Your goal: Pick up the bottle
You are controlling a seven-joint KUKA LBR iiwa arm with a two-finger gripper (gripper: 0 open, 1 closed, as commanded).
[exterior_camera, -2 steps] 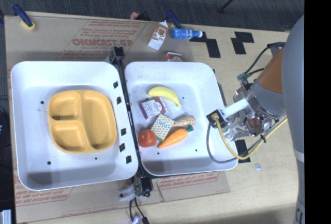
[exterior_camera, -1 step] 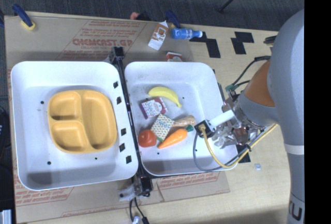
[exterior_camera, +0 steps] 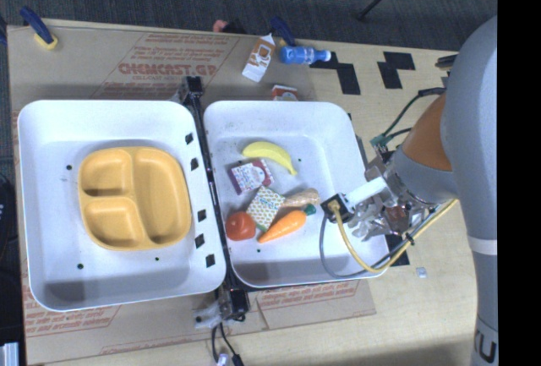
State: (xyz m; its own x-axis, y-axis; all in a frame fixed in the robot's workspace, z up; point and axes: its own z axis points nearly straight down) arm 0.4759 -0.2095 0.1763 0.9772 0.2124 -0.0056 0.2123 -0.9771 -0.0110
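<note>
The bottle (exterior_camera: 305, 56) is lying on its side on the bench beyond the right bin's (exterior_camera: 351, 123) far rim, well apart from the gripper (exterior_camera: 378, 218), which is hovering at that bin's right wall, finger state indeterminable; approach not begun, calling for travel far-leftward.

Two white bins sit side by side, the left bin (exterior_camera: 34, 212) and the right bin (exterior_camera: 338, 123). One yellow divided plate (exterior_camera: 135, 195) lies in the left. The right holds one banana (exterior_camera: 270, 156), one carrot (exterior_camera: 284, 226), one tomato (exterior_camera: 240, 226) and two small packets (exterior_camera: 250, 177). One blue bottle (exterior_camera: 303, 56) lies on the far bench.
</note>
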